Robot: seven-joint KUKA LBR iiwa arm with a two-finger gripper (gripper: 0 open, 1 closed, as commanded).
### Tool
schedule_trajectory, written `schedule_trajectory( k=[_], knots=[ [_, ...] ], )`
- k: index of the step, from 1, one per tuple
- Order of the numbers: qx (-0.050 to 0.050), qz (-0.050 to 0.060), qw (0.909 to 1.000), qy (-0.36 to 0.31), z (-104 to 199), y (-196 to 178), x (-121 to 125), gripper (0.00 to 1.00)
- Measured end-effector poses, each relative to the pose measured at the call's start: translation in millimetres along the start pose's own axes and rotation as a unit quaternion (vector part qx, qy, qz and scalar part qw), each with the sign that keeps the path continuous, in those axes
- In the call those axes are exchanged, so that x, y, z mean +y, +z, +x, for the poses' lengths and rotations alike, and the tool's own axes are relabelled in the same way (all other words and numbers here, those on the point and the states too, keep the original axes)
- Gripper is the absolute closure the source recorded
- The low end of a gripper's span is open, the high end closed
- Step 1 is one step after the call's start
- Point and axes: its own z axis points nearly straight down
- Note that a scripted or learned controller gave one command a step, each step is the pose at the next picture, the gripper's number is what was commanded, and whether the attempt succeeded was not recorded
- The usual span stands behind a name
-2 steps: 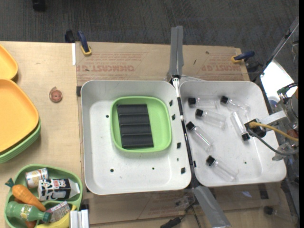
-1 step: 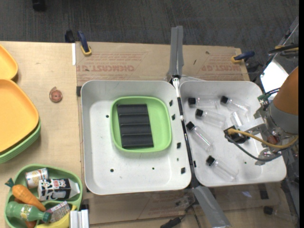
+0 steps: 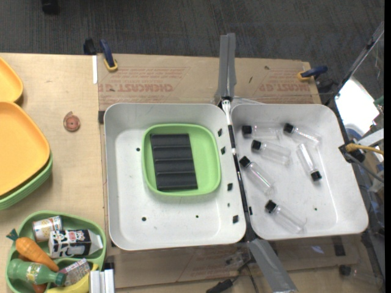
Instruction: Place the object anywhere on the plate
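At the right bin's outer rim, a pale yellow cable [image 3: 368,145] meets a small dark fitting [image 3: 352,155] among blurred grey-blue parts. I cannot tell whether these are mine.

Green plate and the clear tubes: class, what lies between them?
In the camera view, the green plate sits in the left bin; the tubes lie in the right bin. Between them: bare white bin floor and the two bins' adjoining walls.

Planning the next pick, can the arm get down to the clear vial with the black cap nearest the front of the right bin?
Probably yes. That vial lies on the right bin floor apart from the other vials, with nothing over it. The bin wall is low, and the arm comes in from that side.
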Motion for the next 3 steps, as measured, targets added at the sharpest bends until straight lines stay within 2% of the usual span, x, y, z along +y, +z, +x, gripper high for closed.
schedule_trajectory(
  k=[1, 2, 3],
  knots=[
    [0.000, 0.001, 0.9998, 0.020, -12.8, 1.1, -20.3, 0.00],
    [0.000, 0.001, 0.9995, 0.030, -1.5, 39.2, -60.4, 0.00],
    [0.000, 0.000, 0.9996, 0.028, -14.5, 23.4, -14.9, 0.00]
  ],
)
